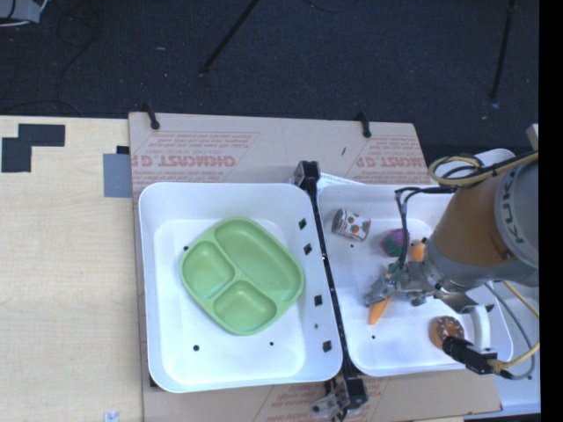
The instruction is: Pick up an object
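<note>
— What is seen, largest first?
— A green plate (242,274) is laid in the left bin (167,218). In the right bin (387,363), the gripper (389,290) is closed on a carrot (377,311), the cup (350,225) at 11 o'clock.

I am seeing the grey arm with the orange band (479,227) covering the right white bin's (369,350) far side; the metal two-finger gripper (394,287) is too small to read finger spacing.
</note>
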Robot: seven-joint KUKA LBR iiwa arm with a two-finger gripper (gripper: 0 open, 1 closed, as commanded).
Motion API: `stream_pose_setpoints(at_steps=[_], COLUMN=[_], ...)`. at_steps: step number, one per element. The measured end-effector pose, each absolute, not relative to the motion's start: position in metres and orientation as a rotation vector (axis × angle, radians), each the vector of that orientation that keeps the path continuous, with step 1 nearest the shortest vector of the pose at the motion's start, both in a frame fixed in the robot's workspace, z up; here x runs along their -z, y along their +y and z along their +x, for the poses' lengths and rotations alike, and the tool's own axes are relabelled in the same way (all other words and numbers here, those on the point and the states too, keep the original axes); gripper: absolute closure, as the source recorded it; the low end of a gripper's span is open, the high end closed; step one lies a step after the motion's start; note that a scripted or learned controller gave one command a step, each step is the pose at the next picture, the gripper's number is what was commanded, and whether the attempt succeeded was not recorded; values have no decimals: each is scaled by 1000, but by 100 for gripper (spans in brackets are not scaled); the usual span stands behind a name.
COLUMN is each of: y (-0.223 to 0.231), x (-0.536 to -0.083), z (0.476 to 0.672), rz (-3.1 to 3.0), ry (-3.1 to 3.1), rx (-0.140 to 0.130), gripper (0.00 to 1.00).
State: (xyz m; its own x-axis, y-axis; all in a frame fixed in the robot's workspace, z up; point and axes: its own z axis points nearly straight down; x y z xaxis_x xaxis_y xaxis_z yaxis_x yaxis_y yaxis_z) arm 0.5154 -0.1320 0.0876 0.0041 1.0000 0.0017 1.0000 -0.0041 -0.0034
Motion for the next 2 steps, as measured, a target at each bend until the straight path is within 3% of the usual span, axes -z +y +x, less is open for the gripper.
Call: stream_pose_setpoints(at_steps=[1, 2], y=[-133, -131], x=[-98, -159], z=[516, 523], rz=[-2230, -2221], ry=[-2208, -2224], rx=[-1, 2], gripper=[100, 100])
